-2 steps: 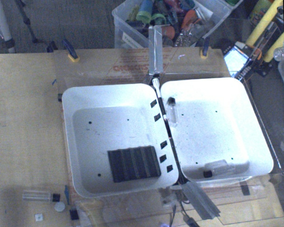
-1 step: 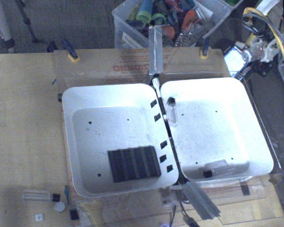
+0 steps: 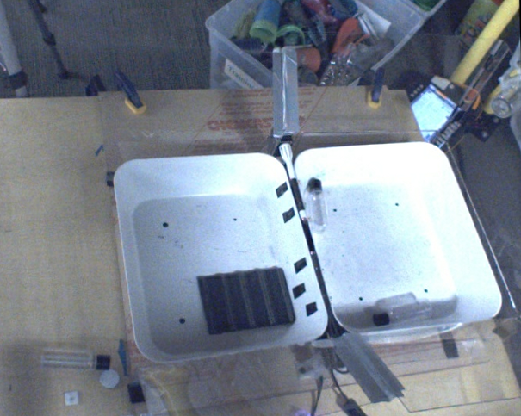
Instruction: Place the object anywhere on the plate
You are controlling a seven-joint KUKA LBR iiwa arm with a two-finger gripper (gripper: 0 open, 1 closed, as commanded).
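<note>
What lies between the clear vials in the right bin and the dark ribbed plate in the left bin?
The bins' adjoining walls run between the plate and both the upper vial and the lower vial. Nothing else visible intervenes.

Dark ribbed plate [image 3: 245, 299] flat in left bin; 2 clear vials [image 3: 314, 200] [image 3: 403, 308] in right bin.

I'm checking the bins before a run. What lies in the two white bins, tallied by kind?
Dark ribbed plate, left bin: 1
Clear vials with dark caps, right bin: 2, one near the divider, one by the near wall
Total: 3
</note>
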